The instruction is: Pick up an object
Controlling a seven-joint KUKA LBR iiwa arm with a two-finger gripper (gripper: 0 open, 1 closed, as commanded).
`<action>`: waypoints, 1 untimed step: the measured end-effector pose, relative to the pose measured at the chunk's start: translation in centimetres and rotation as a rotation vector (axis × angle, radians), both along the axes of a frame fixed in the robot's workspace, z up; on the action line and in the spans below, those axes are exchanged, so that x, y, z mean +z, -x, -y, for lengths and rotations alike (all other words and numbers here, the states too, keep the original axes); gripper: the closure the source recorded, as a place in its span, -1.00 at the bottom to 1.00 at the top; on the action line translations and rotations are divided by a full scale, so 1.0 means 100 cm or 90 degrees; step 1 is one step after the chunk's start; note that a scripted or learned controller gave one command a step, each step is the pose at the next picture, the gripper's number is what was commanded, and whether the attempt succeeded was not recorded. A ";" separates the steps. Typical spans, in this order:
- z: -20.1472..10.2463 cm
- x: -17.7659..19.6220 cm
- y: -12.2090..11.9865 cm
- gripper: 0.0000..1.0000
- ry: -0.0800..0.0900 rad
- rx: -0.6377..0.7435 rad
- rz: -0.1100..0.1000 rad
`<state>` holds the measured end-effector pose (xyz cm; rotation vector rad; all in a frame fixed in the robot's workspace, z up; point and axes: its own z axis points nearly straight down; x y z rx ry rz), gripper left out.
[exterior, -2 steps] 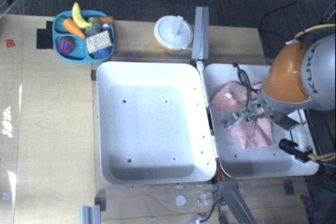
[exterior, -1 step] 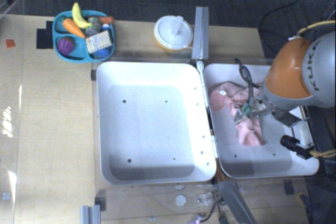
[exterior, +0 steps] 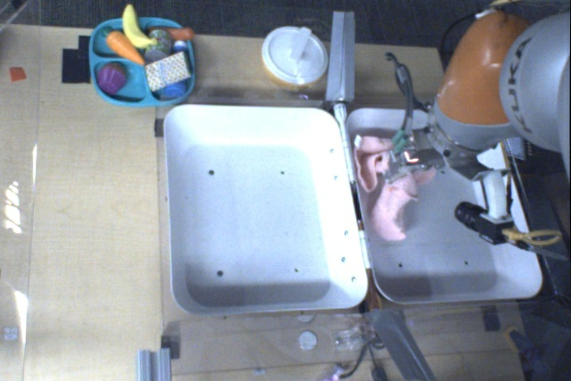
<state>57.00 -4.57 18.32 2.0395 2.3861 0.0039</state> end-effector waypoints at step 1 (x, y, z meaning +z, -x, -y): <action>0.081 0.031 -0.041 1.00 0.002 0.038 0.001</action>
